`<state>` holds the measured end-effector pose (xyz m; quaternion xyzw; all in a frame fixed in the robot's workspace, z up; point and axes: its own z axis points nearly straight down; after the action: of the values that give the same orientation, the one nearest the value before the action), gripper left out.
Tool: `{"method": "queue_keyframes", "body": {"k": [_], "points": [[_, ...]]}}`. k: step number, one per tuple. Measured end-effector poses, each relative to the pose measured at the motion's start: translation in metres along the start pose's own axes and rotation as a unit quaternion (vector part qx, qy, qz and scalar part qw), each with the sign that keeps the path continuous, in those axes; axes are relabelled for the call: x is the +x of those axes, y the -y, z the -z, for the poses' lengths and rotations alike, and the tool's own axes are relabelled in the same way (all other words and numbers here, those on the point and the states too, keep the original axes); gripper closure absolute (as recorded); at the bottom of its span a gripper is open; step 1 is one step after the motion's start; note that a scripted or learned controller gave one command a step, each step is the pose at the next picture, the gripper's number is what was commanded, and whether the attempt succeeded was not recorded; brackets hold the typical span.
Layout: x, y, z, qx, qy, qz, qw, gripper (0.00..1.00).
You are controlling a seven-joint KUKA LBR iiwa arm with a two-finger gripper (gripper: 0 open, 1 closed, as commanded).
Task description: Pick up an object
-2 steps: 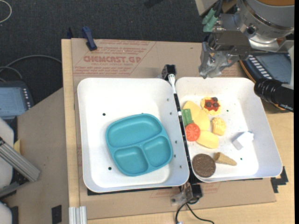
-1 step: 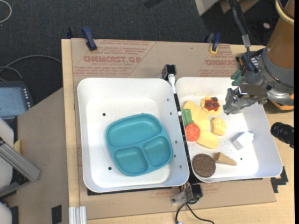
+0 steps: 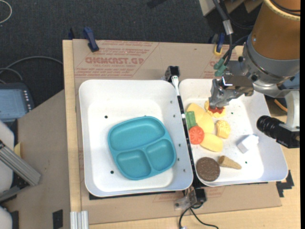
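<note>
My gripper (image 3: 217,103) is low over the back of the right bin (image 3: 257,173), pointing down at a small red piece (image 3: 218,110) that shows just beneath its tip. Whether the gripper touches or holds that piece is hidden by its own body. Close in front of it lie a yellow banana-shaped piece (image 3: 201,119), a small yellow corn cob (image 3: 222,128), a green piece (image 3: 191,119), a red tomato (image 3: 196,135) and a pale yellow lump (image 3: 213,143).
Toward the front of the right bin lie a brown round cookie (image 3: 208,169), a tan cone (image 3: 230,163) and a pale grey block (image 3: 246,143). The left bin (image 3: 90,128) holds a teal divided plate (image 3: 141,147). A ridge (image 3: 182,120) separates the bins.
</note>
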<state>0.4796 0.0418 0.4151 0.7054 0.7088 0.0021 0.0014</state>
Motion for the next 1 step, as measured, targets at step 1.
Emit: {"method": "queue_keyframes", "body": {"k": [1], "points": [[0.0492, -0.011, -0.0581, 0.006, 0.0, -0.001, 1.0, 1.0]]}}
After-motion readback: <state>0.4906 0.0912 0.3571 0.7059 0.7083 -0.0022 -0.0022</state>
